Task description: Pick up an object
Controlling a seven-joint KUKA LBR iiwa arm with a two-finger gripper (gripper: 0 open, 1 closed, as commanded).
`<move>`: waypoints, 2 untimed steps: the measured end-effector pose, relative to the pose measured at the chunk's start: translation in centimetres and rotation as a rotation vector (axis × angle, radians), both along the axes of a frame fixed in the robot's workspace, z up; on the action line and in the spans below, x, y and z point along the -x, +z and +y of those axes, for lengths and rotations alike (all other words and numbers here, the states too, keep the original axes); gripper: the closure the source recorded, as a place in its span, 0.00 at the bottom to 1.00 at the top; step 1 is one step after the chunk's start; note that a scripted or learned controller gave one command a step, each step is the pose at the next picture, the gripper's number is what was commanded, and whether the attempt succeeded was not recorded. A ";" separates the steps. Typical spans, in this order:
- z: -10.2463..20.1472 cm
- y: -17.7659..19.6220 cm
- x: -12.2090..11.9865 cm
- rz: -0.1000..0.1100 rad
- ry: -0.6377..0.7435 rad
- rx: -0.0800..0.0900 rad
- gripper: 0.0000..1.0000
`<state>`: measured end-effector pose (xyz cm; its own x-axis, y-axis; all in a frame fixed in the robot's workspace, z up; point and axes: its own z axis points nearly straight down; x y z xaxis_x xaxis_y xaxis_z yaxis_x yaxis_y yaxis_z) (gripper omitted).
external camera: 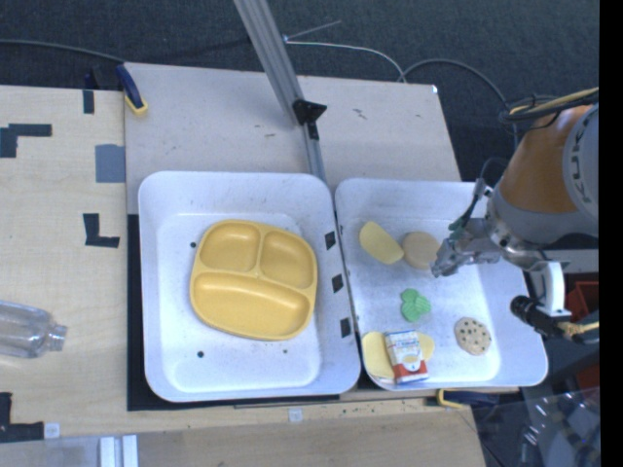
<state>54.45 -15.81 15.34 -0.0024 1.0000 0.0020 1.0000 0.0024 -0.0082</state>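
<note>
The right bin (pixel 448 197) holds a yellow lemon-shaped piece (pixel 381 243), a tan round bun (pixel 420 250), a green leafy piece (pixel 416 306), a chocolate-chip cookie (pixel 472 336) and a small red-and-white carton (pixel 405 355) lying on a yellow slice at the front. My gripper (pixel 447 262) hangs low over the bin, just right of the bun and touching or nearly touching its edge. Nothing shows between its fingers.
The left bin (pixel 156 261) holds a yellow three-compartment plate (pixel 254 278). A slanted metal pole (pixel 273 47) crosses the back of the bench. A clear plastic bottle (pixel 24 329) lies on the wooden table at the far left.
</note>
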 end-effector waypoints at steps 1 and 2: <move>-5.0 4.7 -0.1 -0.011 -0.005 0.005 1.00; -2.8 1.7 0.4 -0.004 -0.001 0.002 1.00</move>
